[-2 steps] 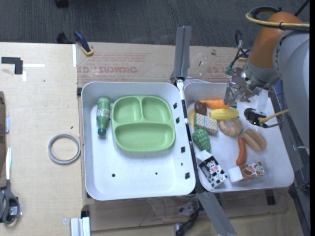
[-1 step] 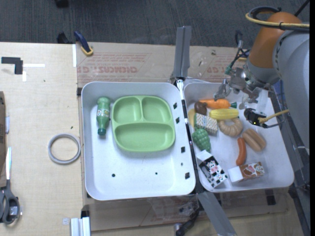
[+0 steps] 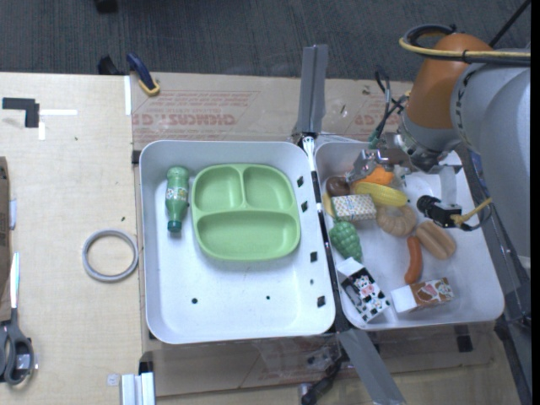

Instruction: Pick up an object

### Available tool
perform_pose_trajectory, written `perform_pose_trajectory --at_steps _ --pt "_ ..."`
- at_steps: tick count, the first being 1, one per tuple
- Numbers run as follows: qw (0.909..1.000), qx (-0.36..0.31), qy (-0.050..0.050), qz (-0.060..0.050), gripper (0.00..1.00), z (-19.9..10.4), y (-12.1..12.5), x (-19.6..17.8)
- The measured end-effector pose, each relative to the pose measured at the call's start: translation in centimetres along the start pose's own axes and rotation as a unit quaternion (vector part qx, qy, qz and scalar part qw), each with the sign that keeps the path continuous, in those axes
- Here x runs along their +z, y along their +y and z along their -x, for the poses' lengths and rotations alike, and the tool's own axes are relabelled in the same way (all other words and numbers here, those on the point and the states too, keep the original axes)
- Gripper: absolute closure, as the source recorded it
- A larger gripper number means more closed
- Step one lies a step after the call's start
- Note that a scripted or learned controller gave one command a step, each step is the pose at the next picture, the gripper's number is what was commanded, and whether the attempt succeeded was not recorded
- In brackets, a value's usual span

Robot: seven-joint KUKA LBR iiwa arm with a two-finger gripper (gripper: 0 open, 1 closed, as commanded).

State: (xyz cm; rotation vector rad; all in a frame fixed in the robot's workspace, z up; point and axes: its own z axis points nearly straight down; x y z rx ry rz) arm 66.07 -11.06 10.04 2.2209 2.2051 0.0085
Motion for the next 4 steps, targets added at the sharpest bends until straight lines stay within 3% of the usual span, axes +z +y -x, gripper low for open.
perform_pose_trajectory --at_steps 1,2,3,4 --pt "0.9998 0.017 0.002 -0.006 0.0 4.0 -5.0 0.8" --pt "0.9998 0.019 0.002 -0.007 1.0 4.2 -5.1 -0.2" --pt "0.9998 0.019 0.002 -0.007 0.0 4.2 -5.0 -0.2" --pt "0.999 -0.043 0.003 -0.014 0.0 2.3 -1.0 1.1"
